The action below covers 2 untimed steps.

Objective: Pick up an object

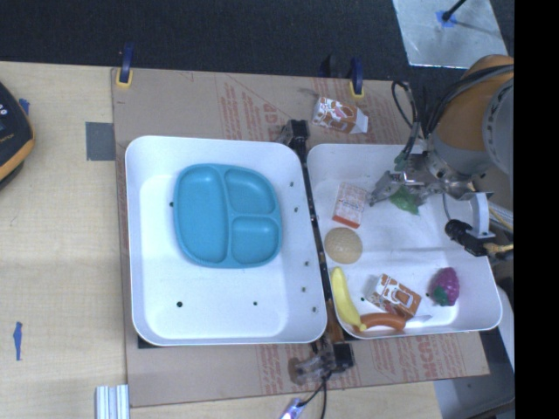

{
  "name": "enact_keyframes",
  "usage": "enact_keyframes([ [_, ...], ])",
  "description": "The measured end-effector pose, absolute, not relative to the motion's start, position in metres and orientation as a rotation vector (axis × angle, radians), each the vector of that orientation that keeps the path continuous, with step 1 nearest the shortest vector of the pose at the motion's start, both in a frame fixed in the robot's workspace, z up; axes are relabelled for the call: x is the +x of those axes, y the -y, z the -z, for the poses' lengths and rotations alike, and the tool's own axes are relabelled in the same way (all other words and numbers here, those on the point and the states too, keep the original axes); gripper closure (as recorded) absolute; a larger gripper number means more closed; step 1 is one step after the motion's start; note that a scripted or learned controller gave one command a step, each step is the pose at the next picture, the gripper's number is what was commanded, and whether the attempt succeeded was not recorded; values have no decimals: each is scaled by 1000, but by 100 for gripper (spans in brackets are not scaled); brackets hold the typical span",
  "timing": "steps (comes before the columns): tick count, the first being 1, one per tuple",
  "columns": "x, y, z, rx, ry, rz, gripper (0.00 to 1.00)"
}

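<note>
Metal gripper (403,184) over green lump (406,201); round bun (344,245)

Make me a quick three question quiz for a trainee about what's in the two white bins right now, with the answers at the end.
1. True or false: the blue divided plate lies in the left bin.
2. Multiple choice: which item lies nearest the banana in the right bin? A) purple grape bunch B) orange carrot C) green object
3. Fill in: the gripper is over the ____ bin, beside the green object.

Key:
1. True.
2. B; the carrot lies right by the banana's lower end.
3. Right.
</note>
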<state>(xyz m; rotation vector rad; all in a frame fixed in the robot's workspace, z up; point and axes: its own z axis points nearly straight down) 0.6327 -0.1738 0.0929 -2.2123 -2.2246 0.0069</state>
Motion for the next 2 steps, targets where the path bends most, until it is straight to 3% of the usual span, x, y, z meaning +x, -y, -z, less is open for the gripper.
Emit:
enact_keyframes([
  [1, 656, 212, -102, -2217, 2224, -2, 0],
  [2, 656, 163, -92, -2212, 2226, -4, 0],
])
